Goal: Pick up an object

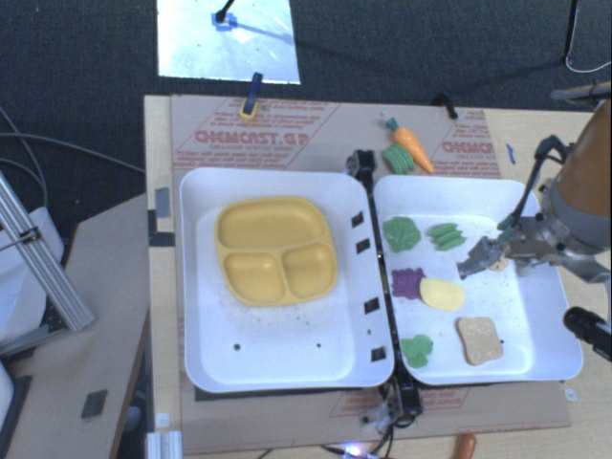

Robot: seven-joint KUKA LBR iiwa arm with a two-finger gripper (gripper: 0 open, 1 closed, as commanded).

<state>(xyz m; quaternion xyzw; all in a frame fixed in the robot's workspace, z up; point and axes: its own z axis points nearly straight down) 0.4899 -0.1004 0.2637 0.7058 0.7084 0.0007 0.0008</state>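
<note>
Reaching in from the right, the arm (579, 194) puts its pincer (475, 259) low over the right bin (545, 357), tips pointing left. Can't tell from this angle how far the pincer is parted; nothing is visibly between the tips. A small tan scrap (498, 264) lies in the bin just beside the pincer; contact unclear.

Right bin contents:
- green leafy piece (402, 233), upper left
- green bean-like piece (446, 235), just right of it, near the pincer
- purple grape cluster (407, 282), left side, mid-bin
- yellow lemon-like piece (442, 295), touching or just beside the grapes, below-left of the pincer tips
- bread slice (479, 339), lower middle
- small green broccoli-like piece (417, 350), lower left corner

All of them lie flat on the bin floor, none lifted.

Left bin (196, 352) holds a yellow divided tray (276, 250), one large compartment on top, two smaller ones below.

Outside the bins, on the cardboard sheet (287, 132) covering the tabletop: a toy carrot (412, 145) with a green piece (397, 160) beside it, just above the right bin's top left corner. A blue-and-yellow tool (251, 97) sits at the sheet's top edge. A row of black clips (368, 275) runs along the seam between the two bins.
</note>
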